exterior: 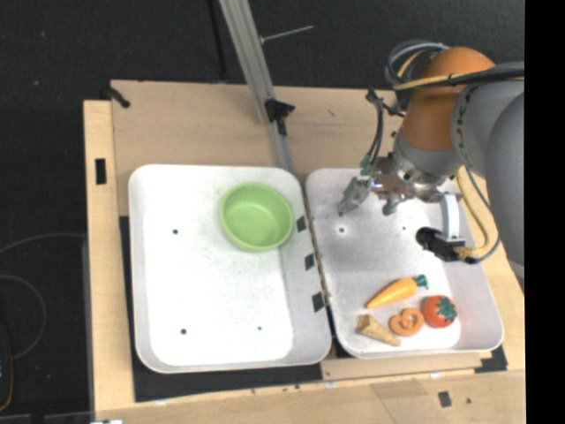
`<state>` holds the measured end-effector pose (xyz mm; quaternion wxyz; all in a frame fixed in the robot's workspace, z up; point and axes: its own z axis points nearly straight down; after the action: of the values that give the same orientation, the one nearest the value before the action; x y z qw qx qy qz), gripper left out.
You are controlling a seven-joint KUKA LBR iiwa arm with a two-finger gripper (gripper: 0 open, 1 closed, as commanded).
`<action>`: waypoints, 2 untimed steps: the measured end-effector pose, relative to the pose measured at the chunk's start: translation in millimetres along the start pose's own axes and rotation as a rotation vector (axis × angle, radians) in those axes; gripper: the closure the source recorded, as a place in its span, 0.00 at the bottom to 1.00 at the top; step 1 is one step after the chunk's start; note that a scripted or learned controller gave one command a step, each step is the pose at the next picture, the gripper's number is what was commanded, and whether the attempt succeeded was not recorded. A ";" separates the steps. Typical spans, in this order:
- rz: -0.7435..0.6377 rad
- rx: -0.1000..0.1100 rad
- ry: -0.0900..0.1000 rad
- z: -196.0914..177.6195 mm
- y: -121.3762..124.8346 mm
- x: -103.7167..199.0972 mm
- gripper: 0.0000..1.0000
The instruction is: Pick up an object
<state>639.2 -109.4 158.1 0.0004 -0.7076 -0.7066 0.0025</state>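
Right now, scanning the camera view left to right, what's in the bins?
Green bowl → tan wedge piece → carrot → orange ring-shaped piece → tomato. The tool hovers over the right bin's far end.

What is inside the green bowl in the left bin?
The green bowl shows only its own bare green inside, with nothing lying in it. The patch of the left bin under the bowl is covered.
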 end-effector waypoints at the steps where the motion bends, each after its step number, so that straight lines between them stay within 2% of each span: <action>1: 0.001 0.000 0.000 52.8 -1.0 -1.7 0.00; 2: 0.004 -0.010 0.001 37.9 1.5 -2.1 1.00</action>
<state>640.5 -111.6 120.2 -0.0026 -0.7090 -0.7052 -0.0013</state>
